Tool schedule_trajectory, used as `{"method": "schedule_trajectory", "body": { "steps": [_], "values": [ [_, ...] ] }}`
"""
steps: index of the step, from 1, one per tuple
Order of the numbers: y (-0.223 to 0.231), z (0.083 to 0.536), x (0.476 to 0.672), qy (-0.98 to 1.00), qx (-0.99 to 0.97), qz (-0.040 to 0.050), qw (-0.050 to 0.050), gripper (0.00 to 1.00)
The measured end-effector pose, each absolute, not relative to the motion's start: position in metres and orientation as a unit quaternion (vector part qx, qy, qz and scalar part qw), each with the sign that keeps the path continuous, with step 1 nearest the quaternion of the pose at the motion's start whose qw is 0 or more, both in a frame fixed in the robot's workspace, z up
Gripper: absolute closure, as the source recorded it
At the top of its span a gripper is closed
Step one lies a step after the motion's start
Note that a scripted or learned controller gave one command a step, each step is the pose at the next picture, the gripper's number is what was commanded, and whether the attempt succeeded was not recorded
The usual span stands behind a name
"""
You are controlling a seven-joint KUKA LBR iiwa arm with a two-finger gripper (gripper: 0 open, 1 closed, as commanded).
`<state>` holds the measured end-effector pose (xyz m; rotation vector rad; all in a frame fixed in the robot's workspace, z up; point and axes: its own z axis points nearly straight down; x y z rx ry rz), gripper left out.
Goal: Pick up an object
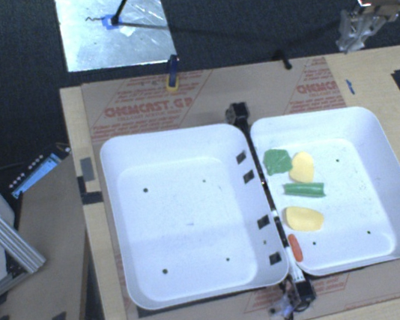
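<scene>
— Gripper [357,29] hangs at the top right, beyond the bins; whether it's open or closed, I cannot tell.
— And the objects?
— All in the right bin [383,163], along its left side: green leaf [276,160], 2 yellow pieces [302,167] [303,218], green pod [305,190], orange piece [296,247].

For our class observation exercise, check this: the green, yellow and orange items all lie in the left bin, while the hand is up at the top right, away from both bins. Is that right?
One detail is wrong. The camera view shows the green item, the yellow items and the orange item in the right bin, not the left bin. The hand is indeed at the top right, away from both bins.
</scene>
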<state>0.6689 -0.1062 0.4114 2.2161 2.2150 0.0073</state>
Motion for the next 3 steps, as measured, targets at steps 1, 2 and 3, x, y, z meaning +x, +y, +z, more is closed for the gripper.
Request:
{"method": "schedule_trajectory", "body": {
  "steps": [1,2,3],
  "values": [
    [-0.177,0.394,0.668,0.706,0.709,-0.0003,0.002,1.00],
    [-0.207,0.432,0.669,0.707,0.707,0.0011,0.002,1.00],
    [-0.206,0.460,0.665,0.709,0.705,0.0011,0.002,1.00]
  ]
}}
